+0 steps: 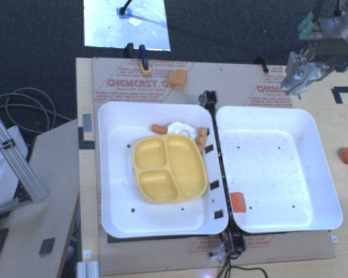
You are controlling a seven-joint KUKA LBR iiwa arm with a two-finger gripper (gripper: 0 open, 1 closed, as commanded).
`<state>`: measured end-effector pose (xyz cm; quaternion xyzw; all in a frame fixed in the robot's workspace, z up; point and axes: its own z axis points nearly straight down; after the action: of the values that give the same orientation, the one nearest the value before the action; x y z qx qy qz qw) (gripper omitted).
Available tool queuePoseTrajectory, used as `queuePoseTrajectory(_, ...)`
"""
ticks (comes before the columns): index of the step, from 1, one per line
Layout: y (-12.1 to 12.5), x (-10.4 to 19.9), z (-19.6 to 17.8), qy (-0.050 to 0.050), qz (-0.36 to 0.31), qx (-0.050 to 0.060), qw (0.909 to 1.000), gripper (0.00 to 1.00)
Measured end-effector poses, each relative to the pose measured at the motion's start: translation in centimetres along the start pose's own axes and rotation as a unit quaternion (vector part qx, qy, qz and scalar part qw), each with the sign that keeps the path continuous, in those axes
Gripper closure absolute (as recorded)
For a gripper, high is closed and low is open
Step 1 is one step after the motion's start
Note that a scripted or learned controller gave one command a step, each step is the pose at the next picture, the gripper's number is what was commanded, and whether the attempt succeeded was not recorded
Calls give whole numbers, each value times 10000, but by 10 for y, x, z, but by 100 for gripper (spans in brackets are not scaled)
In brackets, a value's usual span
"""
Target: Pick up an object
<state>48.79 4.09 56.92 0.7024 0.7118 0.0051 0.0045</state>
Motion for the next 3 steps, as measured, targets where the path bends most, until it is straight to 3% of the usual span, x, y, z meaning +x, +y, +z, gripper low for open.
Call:
queuePoseTrajectory(1, 0, 0, 0, -1, -6, 5, 10000, 0)
queuePoseTrajectory(3, 0, 0, 0, -1, -6, 5, 10000, 0)
